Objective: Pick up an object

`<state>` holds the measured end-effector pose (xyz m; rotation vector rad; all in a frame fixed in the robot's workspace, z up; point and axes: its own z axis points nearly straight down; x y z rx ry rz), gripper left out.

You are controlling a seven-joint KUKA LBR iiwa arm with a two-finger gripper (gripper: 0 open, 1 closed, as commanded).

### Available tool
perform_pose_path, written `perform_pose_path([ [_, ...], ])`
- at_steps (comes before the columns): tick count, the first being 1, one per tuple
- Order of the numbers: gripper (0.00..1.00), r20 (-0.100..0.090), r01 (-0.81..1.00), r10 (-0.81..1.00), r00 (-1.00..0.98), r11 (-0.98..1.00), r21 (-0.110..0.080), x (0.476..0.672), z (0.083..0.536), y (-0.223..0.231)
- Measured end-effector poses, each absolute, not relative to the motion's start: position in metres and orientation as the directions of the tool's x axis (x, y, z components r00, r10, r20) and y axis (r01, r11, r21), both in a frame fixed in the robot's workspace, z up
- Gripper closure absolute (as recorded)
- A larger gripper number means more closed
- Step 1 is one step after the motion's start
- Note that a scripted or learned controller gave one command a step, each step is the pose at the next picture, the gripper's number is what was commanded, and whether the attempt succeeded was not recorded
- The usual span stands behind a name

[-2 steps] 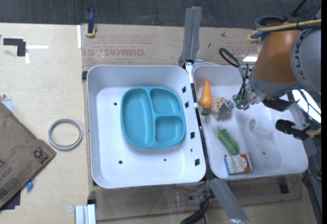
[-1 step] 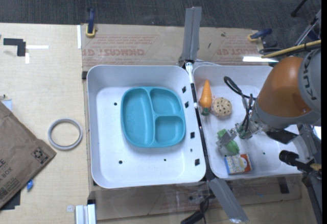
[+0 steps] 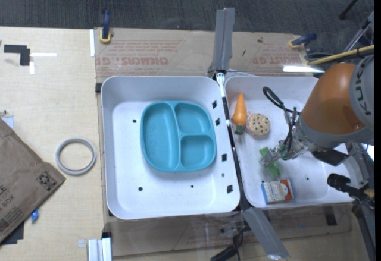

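Reaching into the right bin (image 3: 309, 191): gripper (image 3: 275, 156), finger state indiscernible, over a green item (image 3: 269, 159).
Nearby: toy carrot (image 3: 239, 111), cookie (image 3: 258, 125), small carton (image 3: 277, 191); left bin (image 3: 119, 153) holds teal divided plate (image 3: 178, 135).

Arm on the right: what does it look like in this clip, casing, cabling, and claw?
The arm shows a rounded orange band with grey casing beside it carrying dark letters. A black cable loops off the wrist. The claw is a small metallic assembly with greenish parts.
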<state>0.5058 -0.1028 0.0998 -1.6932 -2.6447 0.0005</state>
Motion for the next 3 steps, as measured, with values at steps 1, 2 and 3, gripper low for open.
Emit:
perform_pose_path([
  [1, 1.00, -0.002, 0.970, 0.970, -0.243, 0.243, -0.002, 0.575, 0.191, -0.081],
  [2, 0.00, -0.002, 0.970, 0.970, -0.243, 0.243, -0.002, 0.575, 0.191, -0.081],
  [3, 0.00, 0.000, 0.986, 0.986, -0.165, 0.165, -0.001, 0.535, 0.091, -0.117],
])
